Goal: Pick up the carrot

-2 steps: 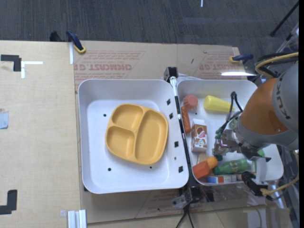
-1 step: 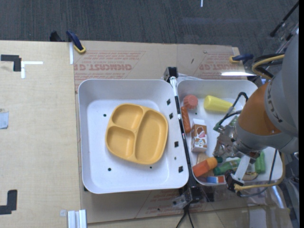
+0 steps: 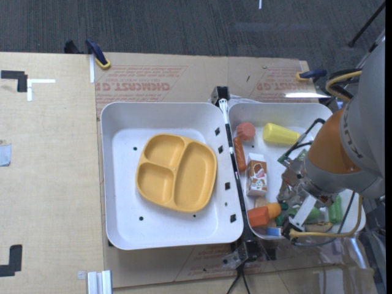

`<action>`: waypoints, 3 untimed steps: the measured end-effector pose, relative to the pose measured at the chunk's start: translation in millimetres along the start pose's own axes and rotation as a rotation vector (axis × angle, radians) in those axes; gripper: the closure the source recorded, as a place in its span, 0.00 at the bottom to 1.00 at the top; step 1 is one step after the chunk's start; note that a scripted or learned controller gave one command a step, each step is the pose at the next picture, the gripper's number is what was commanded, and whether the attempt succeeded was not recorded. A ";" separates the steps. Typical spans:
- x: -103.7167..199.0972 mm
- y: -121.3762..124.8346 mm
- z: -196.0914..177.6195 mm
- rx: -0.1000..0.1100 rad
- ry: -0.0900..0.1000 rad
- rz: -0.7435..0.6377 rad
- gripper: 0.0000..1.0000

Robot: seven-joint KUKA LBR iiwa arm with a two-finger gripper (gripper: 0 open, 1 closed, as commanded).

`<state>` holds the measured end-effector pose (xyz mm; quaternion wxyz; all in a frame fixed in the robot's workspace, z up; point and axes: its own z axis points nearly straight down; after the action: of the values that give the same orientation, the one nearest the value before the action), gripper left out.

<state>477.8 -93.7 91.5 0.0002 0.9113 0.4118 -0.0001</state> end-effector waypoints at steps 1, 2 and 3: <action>-3.4 3.5 -0.7 0.000 0.001 0.230 0.00; 1.5 -0.2 -1.0 0.000 0.002 0.382 0.00; -32.2 34.8 -3.1 -0.007 0.010 0.637 0.00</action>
<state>482.6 -140.9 94.6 0.0013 0.9944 0.1058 0.0060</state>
